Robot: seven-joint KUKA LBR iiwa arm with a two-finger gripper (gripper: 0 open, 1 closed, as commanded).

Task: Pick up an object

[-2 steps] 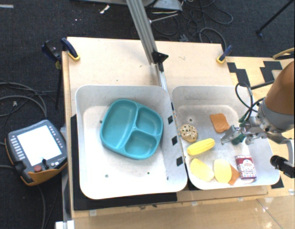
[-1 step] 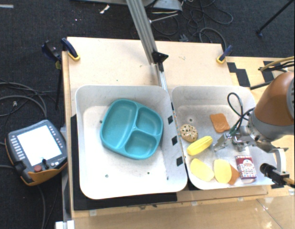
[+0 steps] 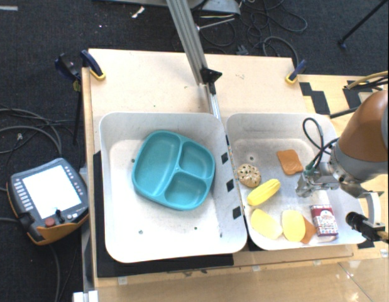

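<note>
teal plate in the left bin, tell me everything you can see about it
The teal plate is a rounded, smooth, plastic-looking dish with raised ridges dividing it into three compartments: one large on its left, two smaller on its right. It lies flat and right side up on the floor of the left bin, toward the bin's upper right, close to the wall shared with the right bin. Its compartments hold nothing, and it touches only the bin floor.

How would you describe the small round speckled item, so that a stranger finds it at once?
Look in the right bin, near its left wall. The cookie lies just above the yellow corn. It alone is round, beige and dark-speckled.
</note>
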